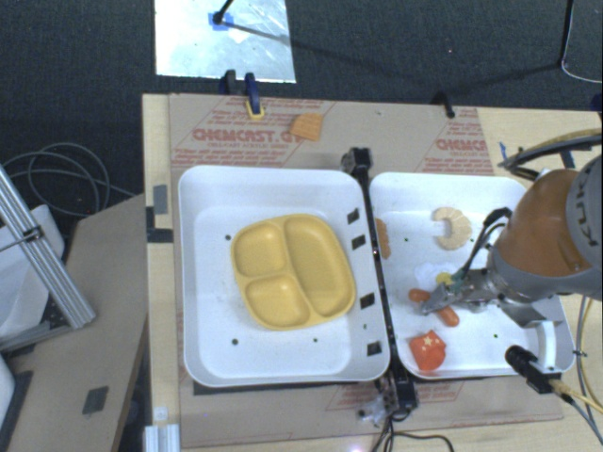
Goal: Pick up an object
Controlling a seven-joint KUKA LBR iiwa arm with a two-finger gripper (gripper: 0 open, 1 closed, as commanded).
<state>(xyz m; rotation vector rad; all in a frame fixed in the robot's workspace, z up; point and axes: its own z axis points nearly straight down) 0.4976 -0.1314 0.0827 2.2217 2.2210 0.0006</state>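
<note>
Cables (57,182) curl on the dark floor at the far left, beside a metal rail (42,262) cut off by the picture's edge. On the counter (396,125) the left bin (203,347) holds a yellow divided plate (292,271) lying flat near its middle, with bare white floor all round it — plenty of open room along every wall. Black clips (363,243) line the seam where the two bins meet.

In the right bin (415,191) a pale curved piece (452,227) sits near the back, well apart from the rest. A red tomato-like piece (429,349) rests in the front left corner, close to the wall. Between them lies a small orange sausage-shaped thing (449,316), just beside another orange bit (417,296); a yellowish blob (443,277) behind them is too small to name.

The gripper (441,299) reaches low over these orange pieces. Its fingers (434,305) look dark and thin — whether they are apart or closed, or have hold of anything, I cannot tell. The arm's orange band (546,224) hides the bin's right side.
</note>
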